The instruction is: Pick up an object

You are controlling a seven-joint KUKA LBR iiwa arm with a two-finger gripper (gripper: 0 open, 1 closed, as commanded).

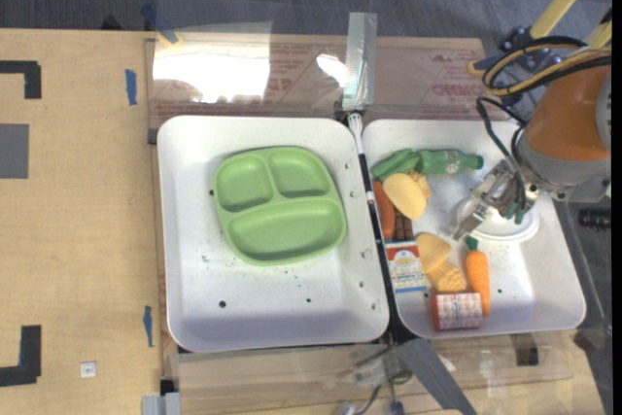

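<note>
Camera view: gripper [470, 221] (finger state unclear) over right bin [554, 292]. Carrot [476, 275] lies long axis near-far, leafy end far, open floor to its right.

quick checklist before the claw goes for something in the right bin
1. Claw is over the right bin: ok.
2. Claw is free of any object: cannot tell, its tips are too small to read.
3. A target lies close by: ok, the carrot and the yellow wedge sit just below the claw.
4. Target has room around it: not ok, the carrot, the wedge and the red can are bunched together.
5. Green tray is out of the way: ok, it lies in the left bin.
</note>
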